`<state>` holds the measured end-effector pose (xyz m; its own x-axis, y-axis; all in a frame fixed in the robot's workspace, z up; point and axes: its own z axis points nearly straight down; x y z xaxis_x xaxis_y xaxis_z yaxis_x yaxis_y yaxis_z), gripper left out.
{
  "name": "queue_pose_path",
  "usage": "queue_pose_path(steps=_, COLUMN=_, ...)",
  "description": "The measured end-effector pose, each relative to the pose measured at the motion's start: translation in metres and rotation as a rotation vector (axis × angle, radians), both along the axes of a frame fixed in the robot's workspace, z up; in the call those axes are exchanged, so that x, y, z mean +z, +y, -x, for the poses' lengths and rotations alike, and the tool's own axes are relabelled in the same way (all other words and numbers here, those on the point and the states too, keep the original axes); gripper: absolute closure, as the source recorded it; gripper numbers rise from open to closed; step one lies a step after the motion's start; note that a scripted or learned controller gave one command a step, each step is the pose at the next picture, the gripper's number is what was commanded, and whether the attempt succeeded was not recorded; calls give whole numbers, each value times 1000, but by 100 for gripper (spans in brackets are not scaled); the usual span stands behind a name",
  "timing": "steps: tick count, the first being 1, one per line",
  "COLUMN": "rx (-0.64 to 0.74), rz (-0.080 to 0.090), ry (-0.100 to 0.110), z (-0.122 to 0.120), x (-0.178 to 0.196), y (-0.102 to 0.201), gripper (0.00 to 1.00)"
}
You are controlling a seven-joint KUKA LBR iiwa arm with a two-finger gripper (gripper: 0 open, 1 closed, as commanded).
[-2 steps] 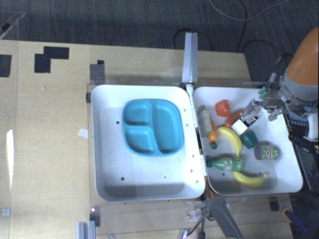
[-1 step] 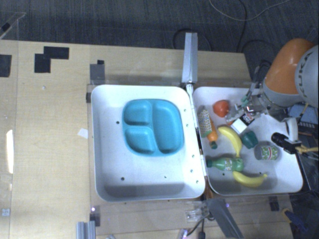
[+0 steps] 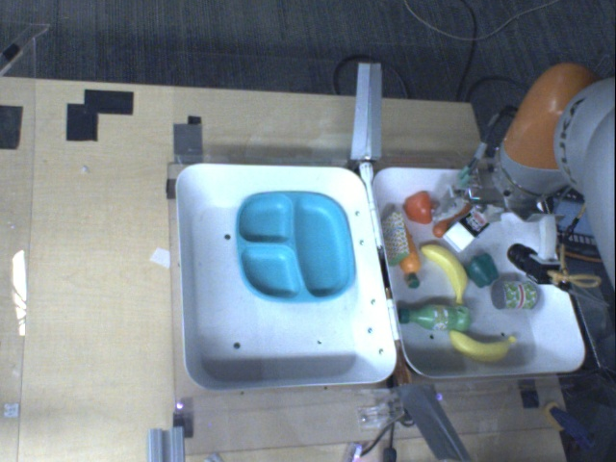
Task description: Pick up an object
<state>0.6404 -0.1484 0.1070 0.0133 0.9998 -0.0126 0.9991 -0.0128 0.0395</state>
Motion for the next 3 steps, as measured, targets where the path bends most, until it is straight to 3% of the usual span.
queue_pose_path(steps=1, rx=66, rz=-7, ry=17, z=-35, x=-11, y=4, gripper=0)
queue_pose_path(steps=2, rx=103, rz=-10, ry=32, z=-1, x=-19, y=23, gripper=0)
queue_pose_path(steps=3, rx=104, rz=-11, ry=28, z=-2, x=-7, y=24, gripper=100)
